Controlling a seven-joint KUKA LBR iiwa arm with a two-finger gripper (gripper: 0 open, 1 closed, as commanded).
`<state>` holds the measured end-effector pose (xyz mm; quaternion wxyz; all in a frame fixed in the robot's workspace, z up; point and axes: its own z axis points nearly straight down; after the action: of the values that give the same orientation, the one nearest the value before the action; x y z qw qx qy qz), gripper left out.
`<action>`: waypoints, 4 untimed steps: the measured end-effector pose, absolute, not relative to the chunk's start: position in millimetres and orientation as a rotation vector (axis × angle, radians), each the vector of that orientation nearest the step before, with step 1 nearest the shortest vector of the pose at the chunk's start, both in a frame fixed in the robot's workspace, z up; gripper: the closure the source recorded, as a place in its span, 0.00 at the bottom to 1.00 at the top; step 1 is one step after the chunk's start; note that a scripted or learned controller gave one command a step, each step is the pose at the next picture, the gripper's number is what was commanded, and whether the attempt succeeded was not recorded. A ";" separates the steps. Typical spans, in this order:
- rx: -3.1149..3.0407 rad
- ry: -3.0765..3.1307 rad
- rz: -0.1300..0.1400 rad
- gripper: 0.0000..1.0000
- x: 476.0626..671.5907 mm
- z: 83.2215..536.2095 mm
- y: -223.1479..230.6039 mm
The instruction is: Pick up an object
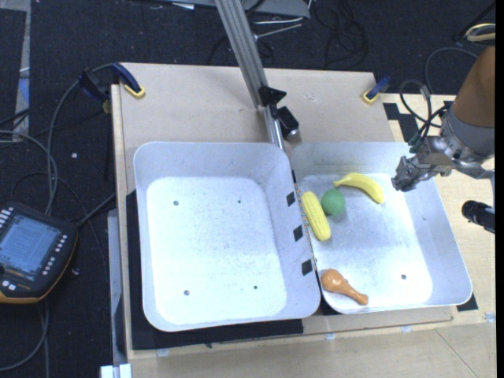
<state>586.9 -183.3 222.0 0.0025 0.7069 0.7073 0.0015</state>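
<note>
Two white bins sit side by side on bench. Left bin (213, 235) holds no items. Right bin (409, 246) holds four: banana (361, 186) near back, green ball (334, 202) just in front of it, corn cob (316, 215) touching ball at bin's left wall, orange gourd (343, 285) near front edge. Gripper (407, 176) hangs over right bin's back-right rim, right of banana, apart from all items. Gripper open/closed state: cannot tell.

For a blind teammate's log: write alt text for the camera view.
A grey robot arm's gripper hovers at the right bin's upper right edge, near a banana. That bin also holds a corn cob, a green ball and an orange drumstick-shaped toy. The left bin sits beside it.
</note>
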 end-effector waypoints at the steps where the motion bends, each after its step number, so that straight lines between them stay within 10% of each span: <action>1: 2.220 2.221 0.001 1.00 587.3 233.9 -183.3; 4: 2.216 2.228 0.002 1.00 635.6 249.7 -23.7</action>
<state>635.6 -23.7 249.7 -0.0003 0.7052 0.7090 0.0005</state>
